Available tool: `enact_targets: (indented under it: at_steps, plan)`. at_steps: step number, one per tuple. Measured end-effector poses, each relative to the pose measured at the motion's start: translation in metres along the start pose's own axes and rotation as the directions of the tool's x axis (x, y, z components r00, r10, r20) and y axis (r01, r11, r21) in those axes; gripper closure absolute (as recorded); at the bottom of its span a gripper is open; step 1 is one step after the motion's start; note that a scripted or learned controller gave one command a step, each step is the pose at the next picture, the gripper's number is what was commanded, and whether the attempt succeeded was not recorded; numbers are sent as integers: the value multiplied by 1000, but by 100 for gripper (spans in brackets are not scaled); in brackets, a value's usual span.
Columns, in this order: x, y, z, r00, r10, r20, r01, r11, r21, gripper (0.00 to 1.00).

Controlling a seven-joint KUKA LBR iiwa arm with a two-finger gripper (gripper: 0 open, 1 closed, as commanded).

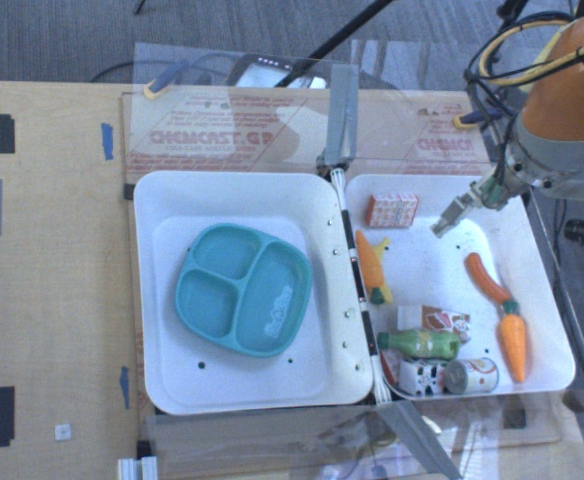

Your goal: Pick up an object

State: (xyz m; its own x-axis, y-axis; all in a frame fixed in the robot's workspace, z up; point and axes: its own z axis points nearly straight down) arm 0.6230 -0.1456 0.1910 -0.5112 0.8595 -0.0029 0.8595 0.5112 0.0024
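My gripper point(452, 218) hangs over the upper part of the right bin point(542, 258), its fingers slightly apart with nothing between them. Just to its left lies a small red and white box point(391, 210). Below the gripper, an orange sausage point(486, 277) and a carrot point(512, 342) lie along the bin's right side. A corn cob point(372, 266) rests against the left wall. A green bottle point(422, 344), a small carton point(445, 320), a cow-patterned box point(419, 375) and a can point(471, 374) crowd the bin's lower edge.
The left bin point(162, 218) holds a teal divided plate point(243, 288). A metal divider point(341, 128) and clear sheets stand behind the bins. Cables point(517, 38) loop above the arm at the top right.
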Motion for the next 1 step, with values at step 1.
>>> enact_targets:
  at_steps: [1]
  plan:
    - [-30, -37, 92, 1000, -7, -1, 7, 1000, 1, 0]
